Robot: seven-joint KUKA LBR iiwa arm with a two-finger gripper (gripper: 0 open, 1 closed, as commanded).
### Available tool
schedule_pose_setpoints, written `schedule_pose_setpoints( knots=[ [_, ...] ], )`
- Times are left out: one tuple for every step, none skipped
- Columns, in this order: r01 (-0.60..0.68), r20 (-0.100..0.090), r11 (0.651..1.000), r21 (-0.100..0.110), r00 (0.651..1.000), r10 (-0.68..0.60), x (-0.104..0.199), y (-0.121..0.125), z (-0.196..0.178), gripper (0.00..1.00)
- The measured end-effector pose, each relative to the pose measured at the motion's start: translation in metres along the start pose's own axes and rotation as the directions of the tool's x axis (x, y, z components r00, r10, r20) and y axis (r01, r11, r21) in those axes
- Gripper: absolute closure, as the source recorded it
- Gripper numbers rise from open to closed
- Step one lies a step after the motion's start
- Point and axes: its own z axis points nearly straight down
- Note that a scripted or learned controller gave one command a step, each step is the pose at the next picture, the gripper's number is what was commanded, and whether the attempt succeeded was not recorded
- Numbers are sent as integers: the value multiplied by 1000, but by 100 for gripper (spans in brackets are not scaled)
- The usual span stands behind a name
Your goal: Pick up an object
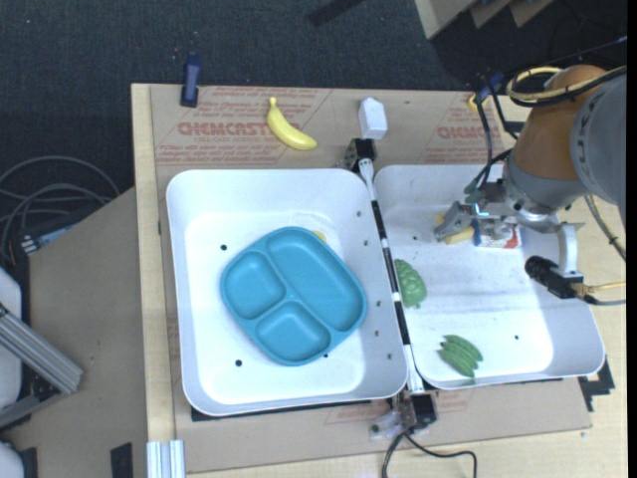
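Objects for picking lie in both bins, the biggest of them a blue plate [294, 295]. The cardboard-topped bench [229, 127] carries everything. On it, the left bin [189, 227] and the right bin [557, 352] sit side by side, their inner walls touching along a dark hinge line.

The grey arm [557, 137] with its orange band reaches in from the right and hangs over the upper part of the right bin. The blue plate, divided into three compartments, lies flat in the middle of the left bin, turned at an angle to the walls.

A yellow banana [289, 127] lies on the bench outside the bins, above the left one. A green leafy piece [409, 284] rests against the right bin's left wall, and a green pod [460, 354] lies near that bin's lower edge, well apart from the arm.

The gripper [470, 223] is low in the right bin's upper half. How far open it is cannot be told, nor whether it has hold of anything. A small pale-yellow bit [456, 236] shows just beside its tip.
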Motion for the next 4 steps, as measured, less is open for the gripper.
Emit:
schedule_pose_setpoints(
  knots=[
    [2, -1, 1000, -2, 1000, -2, -14, 40, 0, 0],
    [1, 1, 1000, -5, 1000, -1, 31, 21, -1, 0],
    [2, -2, 1000, -4, 1000, -2, 24, 21, 0, 0],
    [1, 3, 1000, -5, 1000, -1, 36, 19, -1, 0]
  ],
)
